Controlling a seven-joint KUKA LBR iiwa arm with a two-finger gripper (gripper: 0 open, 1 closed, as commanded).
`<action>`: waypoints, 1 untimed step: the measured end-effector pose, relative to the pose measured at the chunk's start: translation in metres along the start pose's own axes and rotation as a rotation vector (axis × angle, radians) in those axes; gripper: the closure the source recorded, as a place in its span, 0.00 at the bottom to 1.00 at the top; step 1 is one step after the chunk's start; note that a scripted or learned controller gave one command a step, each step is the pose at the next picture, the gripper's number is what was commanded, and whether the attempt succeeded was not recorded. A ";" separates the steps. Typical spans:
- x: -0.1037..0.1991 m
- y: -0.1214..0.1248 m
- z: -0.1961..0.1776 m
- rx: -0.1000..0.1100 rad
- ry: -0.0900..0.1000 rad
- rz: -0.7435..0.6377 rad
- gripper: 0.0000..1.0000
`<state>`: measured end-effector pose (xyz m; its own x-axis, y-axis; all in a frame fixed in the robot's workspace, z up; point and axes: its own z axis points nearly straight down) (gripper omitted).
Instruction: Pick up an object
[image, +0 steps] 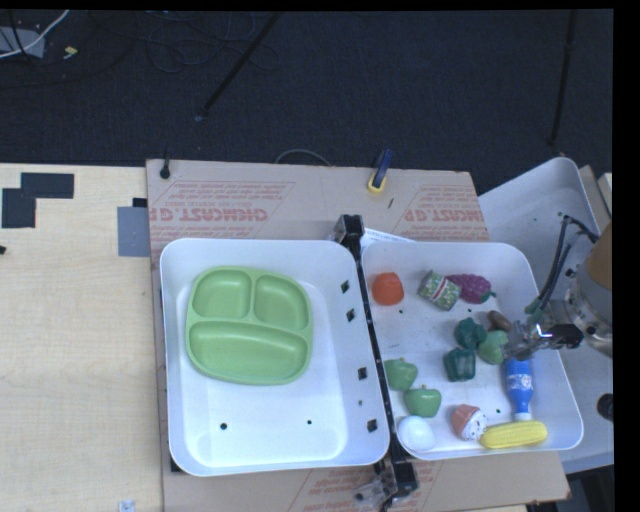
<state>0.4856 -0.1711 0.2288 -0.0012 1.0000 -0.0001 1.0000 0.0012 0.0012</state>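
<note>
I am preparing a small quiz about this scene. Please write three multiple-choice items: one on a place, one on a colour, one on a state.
1. In which bin does the divided plate lie?
A. left bin
B. right bin
C. outside both

2. What colour is the toy corn cob?
A. red
B. yellow
C. blue

3. How does the blue bottle rest?
A. standing upright
B. lying flat on the bin floor
C. hanging from the arm

Key:
1 A, the green plate sits alone in the left bin.
2 B, the cob at the right bin's near edge is yellow.
3 B, the bottle lies flat, just below the end effector.
</note>
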 end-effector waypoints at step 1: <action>0.043 0.018 0.008 0.003 0.001 -0.001 1.00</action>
<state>0.5039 -0.1282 0.2203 -0.0026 1.0000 0.0012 1.0000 0.0026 -0.0023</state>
